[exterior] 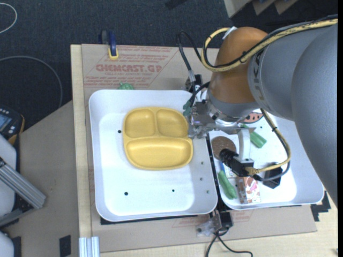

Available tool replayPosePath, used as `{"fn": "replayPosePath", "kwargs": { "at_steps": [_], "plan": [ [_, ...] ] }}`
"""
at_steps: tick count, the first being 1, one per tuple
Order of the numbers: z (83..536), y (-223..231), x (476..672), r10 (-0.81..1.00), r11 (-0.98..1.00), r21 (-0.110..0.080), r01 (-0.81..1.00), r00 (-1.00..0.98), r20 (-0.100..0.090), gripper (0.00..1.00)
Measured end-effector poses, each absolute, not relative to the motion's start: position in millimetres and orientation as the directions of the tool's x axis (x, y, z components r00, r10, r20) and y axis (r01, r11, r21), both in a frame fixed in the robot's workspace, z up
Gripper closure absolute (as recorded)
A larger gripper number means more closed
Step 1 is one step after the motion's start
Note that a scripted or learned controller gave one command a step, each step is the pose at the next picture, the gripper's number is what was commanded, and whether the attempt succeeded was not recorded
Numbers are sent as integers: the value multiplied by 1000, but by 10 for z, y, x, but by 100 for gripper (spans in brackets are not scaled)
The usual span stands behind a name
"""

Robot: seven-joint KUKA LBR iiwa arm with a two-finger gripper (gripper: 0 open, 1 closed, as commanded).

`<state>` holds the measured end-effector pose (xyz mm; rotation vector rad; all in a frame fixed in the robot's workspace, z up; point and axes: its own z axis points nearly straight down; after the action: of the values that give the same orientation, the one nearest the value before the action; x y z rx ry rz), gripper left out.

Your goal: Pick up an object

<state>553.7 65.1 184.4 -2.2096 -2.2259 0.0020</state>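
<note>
Gripper [199, 119] is seen low over the divide between the two bins, at the far end, just right of the yellow plate [156, 138]. Its state can't be told: the business end is masked by the wrist hardware. Nothing is seen held in it.

The arm [300, 74] is brought in from the right, and most of the right bin [303, 189] is covered by it. The orange band [236, 63] is seen above the wrist.

Left bin [102, 143]: one yellow plate with three compartments is laid flat in the far half, toward the right wall. The near half is bare white with a few dark dots.

Right bin, candidate objects visible under the arm:
- brown disc [223, 143], at the left wall, just near of the gripper
- green piece [259, 140], right of the disc and apart from it
- second green piece [225, 187], at the near left corner
- printed packet [250, 189], just beside that second green piece, to its right

Both bins are set on a brown sheet [134, 66] with red lettering. A blue and yellow clamp [111, 44] is fixed at its far edge.
</note>
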Motion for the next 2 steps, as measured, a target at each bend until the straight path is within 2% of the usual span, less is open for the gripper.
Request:
{"fn": "replayPosePath", "kwargs": {
  "at_steps": [1,2],
  "plan": [
    [2675,1051,4992,1000,6,4,1000,-6,3,100],
    [2556,1941,4771,1000,10,-3,1000,-10,2,100]
  ]
}}
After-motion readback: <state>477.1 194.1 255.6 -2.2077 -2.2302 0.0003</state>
